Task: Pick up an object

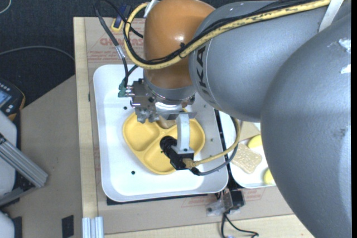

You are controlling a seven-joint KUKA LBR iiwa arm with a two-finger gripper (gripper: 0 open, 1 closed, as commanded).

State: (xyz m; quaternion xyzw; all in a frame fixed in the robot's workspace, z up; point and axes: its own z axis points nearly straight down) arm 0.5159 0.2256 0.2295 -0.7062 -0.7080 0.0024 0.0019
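A yellow divided plate (139, 139) lies flat in the left white bin (109, 142). My gripper (158, 118) hangs straight down over the plate's upper middle, close to its surface. The orange wrist and the grey arm cover the gripper from above, along with the plate's far edge.
The right bin (241, 178) peeks out under the arm. It holds a tan cracker-like piece (247, 159) and two pale yellow things (254, 142), mostly covered. The bench's wooden border (83, 120) runs along the left. The arm blocks the right half of the scene.
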